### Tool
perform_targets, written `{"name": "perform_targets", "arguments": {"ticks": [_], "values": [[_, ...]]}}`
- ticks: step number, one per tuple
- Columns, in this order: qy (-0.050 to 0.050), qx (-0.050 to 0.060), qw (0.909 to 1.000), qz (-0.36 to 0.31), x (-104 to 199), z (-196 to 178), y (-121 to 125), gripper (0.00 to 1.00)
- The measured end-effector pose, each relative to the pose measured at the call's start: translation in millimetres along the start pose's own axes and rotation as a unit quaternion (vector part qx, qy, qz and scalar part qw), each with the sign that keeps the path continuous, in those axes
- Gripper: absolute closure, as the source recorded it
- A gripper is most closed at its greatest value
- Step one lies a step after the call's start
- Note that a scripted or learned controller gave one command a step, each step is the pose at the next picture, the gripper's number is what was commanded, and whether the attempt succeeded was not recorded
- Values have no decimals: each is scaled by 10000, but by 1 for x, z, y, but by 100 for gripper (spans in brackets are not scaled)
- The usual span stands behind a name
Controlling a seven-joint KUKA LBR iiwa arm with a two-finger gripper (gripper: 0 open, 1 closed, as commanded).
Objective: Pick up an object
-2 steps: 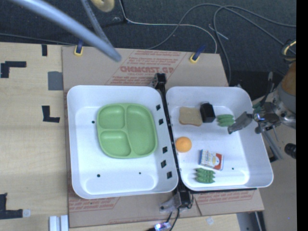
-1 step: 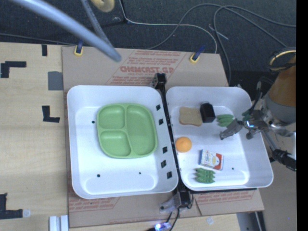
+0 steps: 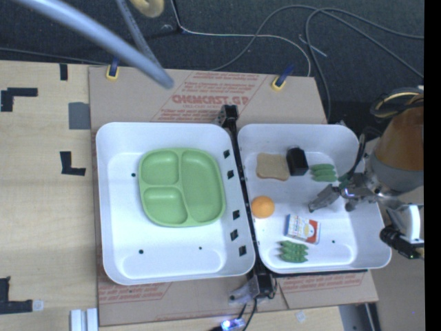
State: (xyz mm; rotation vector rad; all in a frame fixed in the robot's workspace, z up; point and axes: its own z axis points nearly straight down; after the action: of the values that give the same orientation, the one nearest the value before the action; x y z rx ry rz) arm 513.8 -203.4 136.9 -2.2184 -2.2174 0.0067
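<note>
A green pea pod point(image 3: 322, 172) is seen in the right bin point(image 3: 344, 138), near its far right corner, its long axis lying roughly left to right. Just below it the tool point(image 3: 324, 201) is lowered, fingers slightly parted with nothing between them. A black block point(image 3: 297, 161) and bread slice point(image 3: 273, 167) lie to the pod's left.

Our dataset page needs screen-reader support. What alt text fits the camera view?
A robot arm reaches from the right over the right bin, which holds bread, a black block, an orange, a small carton and green pods. The left bin holds a green tray.
</note>
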Motion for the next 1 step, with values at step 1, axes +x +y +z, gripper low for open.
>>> {"name": "perform_targets", "arguments": {"ticks": [1], "values": [[-12, -36, 10000, -4, 0, 52, 1, 0]]}}
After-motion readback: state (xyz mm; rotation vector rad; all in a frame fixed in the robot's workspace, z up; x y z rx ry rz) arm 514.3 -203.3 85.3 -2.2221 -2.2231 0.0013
